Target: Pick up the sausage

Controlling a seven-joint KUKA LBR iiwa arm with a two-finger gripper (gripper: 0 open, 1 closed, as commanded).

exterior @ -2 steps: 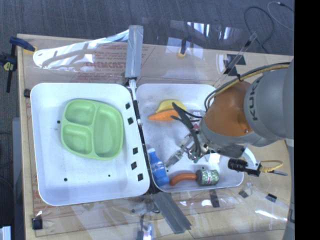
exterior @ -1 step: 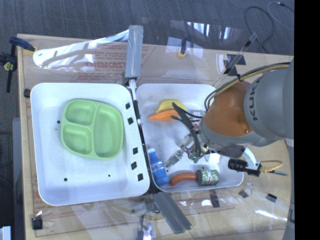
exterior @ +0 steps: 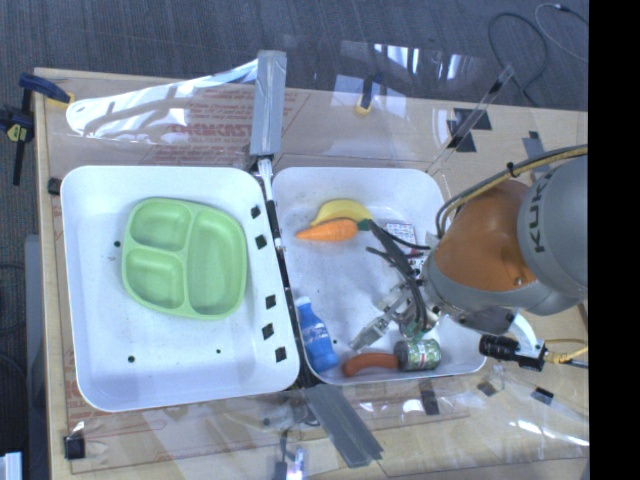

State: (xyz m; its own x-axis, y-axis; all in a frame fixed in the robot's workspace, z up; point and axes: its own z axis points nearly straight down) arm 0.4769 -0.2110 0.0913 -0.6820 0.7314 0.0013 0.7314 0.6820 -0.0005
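Gripper: the gripper (exterior: 393, 320) hung low in the right bin (exterior: 300, 193), fingers spread open with nothing between them.
Sausage: one sausage (exterior: 370, 364) lay just below the gripper, flat along the bin's near wall, end almost touching a small can (exterior: 419, 353).
Step advice: I judged the fingers should straddle the sausage's middle, across its width, clear of can and wall.
Nearby count: one blue bottle (exterior: 316, 334) lay left of the gripper; one carrot (exterior: 328, 232) and one banana (exterior: 343, 210) sat beyond it.
Far count: one green divided plate (exterior: 185, 257) lay well left in the other bin (exterior: 90, 298); two bins on the counter (exterior: 150, 118).
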